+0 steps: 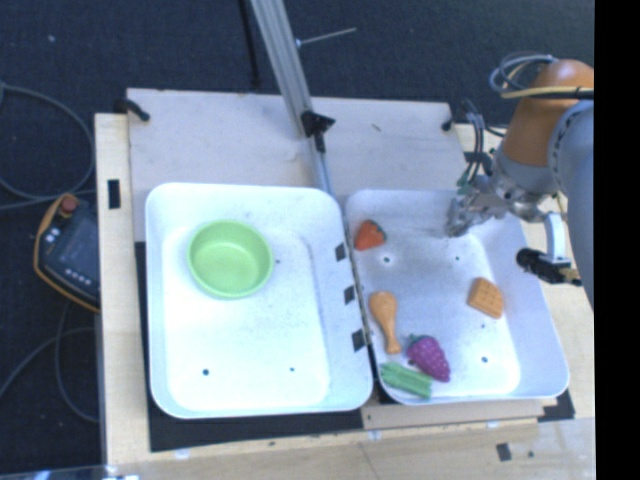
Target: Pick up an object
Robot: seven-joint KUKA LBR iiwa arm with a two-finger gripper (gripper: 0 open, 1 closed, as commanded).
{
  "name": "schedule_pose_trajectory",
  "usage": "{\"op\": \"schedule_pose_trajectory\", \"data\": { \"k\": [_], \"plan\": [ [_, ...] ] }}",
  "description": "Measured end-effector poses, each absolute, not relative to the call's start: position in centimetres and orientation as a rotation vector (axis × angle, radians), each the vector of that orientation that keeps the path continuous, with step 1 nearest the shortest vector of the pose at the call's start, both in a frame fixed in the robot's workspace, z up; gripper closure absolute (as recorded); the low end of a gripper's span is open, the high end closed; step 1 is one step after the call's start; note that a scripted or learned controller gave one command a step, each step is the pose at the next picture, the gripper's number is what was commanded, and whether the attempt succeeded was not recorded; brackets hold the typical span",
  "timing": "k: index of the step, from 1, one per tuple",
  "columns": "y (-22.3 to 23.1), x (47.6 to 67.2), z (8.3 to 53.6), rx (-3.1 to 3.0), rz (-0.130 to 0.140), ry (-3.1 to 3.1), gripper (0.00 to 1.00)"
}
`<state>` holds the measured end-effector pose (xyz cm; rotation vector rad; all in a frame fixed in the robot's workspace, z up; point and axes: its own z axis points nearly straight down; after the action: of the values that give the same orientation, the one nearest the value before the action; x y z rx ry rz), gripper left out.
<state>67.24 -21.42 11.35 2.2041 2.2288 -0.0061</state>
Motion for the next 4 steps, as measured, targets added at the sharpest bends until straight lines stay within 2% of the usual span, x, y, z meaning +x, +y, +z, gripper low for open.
{"op": "schedule_pose_trajectory", "data": {
  "k": [1, 3, 4],
  "plan": [
    [-21.1, 67.4, 17.9, 2.209, 0.007, 2.223, 1.00],
    [-21.3, 67.0, 28.2, 2.207, 0.006, 2.224, 1.00],
    [-16.6, 63.7, 28.0, 2.215, 0.001, 2.227, 1.00]
  ]
}}
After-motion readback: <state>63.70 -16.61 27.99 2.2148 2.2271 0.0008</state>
